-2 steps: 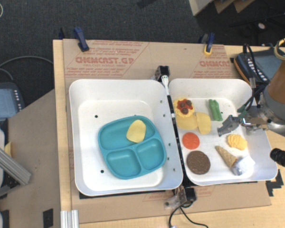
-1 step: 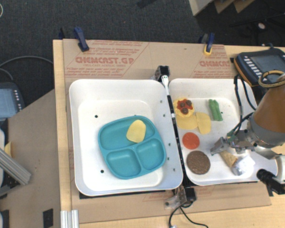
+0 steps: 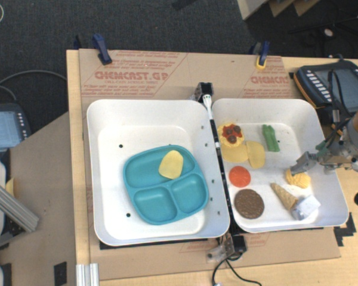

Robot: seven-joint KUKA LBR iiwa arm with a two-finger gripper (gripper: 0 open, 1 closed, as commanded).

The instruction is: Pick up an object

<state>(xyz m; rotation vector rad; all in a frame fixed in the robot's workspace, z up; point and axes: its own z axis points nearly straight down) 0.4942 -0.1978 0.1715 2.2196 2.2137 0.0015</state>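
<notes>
I'd lower the gripper, jaws apart, squarely over the yellow toy just right of the brown cookie (cone crowds it).

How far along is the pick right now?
Done: the hand has reached into the right white bin, just above a small yellow toy food piece. In hand: nothing visibly held or lifted. Left: grasp and raise an item. A yellow chip-shaped piece sits on the teal divided plate in the left bin.
</notes>
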